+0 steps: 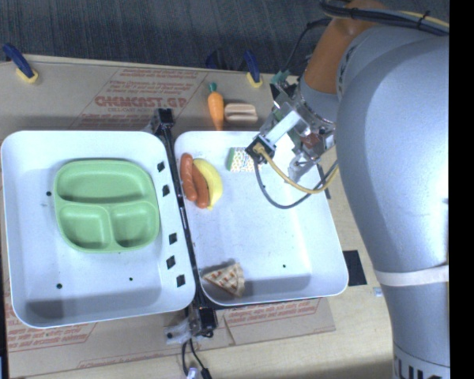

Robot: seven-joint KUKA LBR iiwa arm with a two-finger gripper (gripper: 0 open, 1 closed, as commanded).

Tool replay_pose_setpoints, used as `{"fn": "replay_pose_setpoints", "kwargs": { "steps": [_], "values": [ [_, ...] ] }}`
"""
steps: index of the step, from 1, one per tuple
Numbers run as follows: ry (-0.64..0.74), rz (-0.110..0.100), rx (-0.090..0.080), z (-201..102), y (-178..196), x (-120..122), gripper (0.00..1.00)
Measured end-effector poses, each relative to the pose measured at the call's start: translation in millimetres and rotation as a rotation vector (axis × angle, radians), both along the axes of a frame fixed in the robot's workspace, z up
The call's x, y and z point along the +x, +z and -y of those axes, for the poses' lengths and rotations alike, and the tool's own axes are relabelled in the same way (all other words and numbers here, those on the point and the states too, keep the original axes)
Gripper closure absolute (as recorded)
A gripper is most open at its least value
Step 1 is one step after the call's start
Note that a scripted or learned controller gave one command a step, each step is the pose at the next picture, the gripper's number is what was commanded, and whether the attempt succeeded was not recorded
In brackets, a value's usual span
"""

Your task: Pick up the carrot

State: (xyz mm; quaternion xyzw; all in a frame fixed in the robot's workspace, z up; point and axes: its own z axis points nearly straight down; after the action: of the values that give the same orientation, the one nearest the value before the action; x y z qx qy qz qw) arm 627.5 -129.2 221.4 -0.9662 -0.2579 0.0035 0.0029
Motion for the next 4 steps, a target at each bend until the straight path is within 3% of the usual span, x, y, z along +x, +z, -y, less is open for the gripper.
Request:
{"fn": "replay_pose_setpoints", "kwargs": {
  "steps": [1,2,3,4],
  "values": [
    [-0.257,-0.001,-0.001,-17.0,-130.8,14.1,0.0],
    [-0.306,0.004,-0.002,-65.7,-29.0,-15.2,0.0],
    [-0.258,0.004,-0.003,-63.7,24.2,-12.2,0.0],
    [-0.288,0.002,-0.004,-44.7,-21.1,13.9,0.0]
  ]
}}
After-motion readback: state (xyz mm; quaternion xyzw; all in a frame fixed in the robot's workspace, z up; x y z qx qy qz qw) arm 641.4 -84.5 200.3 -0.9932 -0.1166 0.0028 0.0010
